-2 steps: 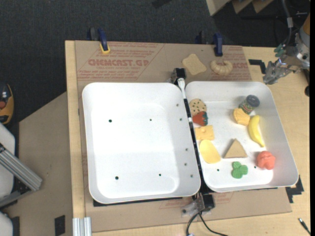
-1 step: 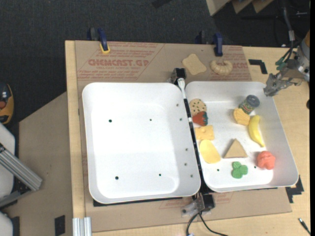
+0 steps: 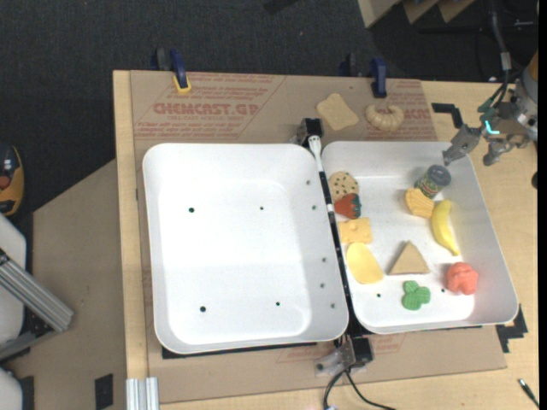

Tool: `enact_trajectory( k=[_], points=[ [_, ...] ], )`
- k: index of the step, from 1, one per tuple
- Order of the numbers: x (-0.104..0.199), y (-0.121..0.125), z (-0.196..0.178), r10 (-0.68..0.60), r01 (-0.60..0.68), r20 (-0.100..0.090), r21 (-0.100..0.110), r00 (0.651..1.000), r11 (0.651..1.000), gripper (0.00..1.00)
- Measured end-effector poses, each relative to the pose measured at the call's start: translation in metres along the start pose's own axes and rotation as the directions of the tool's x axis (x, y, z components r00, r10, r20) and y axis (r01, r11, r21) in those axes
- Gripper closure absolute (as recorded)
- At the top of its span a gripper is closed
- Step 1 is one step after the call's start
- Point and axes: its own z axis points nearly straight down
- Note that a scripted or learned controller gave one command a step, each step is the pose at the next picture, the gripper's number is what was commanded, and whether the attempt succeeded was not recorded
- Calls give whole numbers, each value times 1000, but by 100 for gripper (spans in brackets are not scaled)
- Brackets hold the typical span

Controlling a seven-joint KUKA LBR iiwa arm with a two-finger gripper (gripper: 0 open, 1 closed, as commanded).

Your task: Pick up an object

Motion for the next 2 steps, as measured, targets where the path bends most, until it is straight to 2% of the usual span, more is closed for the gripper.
enact_trajectory(
  k=[1,2],
  points=[
    [13,14,145,-2,2,-5,7,1000,1000,0],
    [11,17,125,-2,2,1,-4,1000,1000,100]
  ],
)
